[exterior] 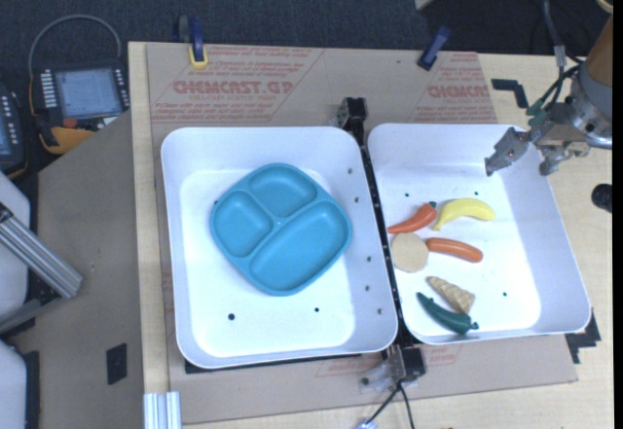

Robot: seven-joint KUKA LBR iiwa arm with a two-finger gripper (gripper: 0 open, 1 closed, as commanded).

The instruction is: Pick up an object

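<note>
The right bin [545, 223] holds several toy foods: a yellow banana [464, 212], an orange carrot [413, 220], a red sausage [455, 248], a round tan biscuit [410, 253], a tan cone-shaped piece [452, 292] and a dark green vegetable [446, 315]. My gripper [529, 156] hangs over the bin's far right corner, up and to the right of the banana. Its fingers are spread open and there is nothing between them.
A blue divided plate [281, 227] lies in the left bin [195, 301]. Black clamps [352, 113] sit between the bins at the far edge. A teach pendant [86, 92] lies off the bench at the left.
</note>
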